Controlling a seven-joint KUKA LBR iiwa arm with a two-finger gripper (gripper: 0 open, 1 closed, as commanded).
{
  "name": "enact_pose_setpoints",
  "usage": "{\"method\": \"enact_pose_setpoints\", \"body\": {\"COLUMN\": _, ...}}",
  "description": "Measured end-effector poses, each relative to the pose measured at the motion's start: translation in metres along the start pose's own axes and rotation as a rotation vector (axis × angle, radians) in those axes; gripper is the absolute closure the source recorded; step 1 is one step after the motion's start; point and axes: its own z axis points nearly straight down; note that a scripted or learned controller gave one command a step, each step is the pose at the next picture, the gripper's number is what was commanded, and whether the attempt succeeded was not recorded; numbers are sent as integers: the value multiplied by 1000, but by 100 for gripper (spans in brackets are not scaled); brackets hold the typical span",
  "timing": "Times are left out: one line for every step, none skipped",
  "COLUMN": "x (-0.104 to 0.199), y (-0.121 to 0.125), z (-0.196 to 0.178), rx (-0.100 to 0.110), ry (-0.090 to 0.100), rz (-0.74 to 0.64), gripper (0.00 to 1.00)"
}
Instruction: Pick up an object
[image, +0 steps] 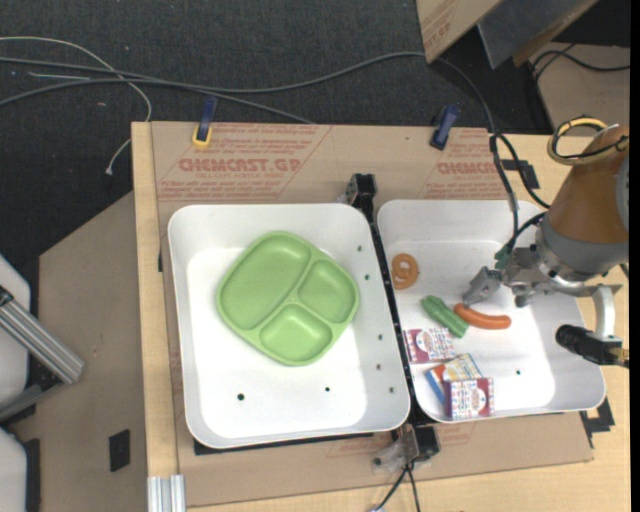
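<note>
Brown cardboard covers the tabletop (290, 150), printed in red lettering, with dark carpet and loose cables on the floor beyond it. Two shallow white bins sit side by side on the cardboard. Nearest in the right bin (575, 385) lies a small pink-and-white carton (467, 396), with a blue item (437, 383) touching its left side. Just beyond these is a second small carton (430, 345). Farther in, a green vegetable-shaped toy (443, 314) lies at a slant, and an orange hot dog toy (484, 319) rests just to its right, the two nearly touching. A small orange ring (404, 269) sits farther still, near the bin's left wall. The end effector (488, 286) hangs over the right bin just above the hot dog toy; whether it is released or clenched cannot be told, and nothing is seen in its grasp. The left bin (200, 330) holds a green divided plate (288, 296), turned at an angle. Two blue clamps (205, 122) grip the cardboard's far edge.
</note>
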Motion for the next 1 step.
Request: {"method": "enact_pose_setpoints", "body": {"x": 1, "y": 0, "z": 38, "rx": -3, "ry": -1, "rz": -1, "gripper": 0}}
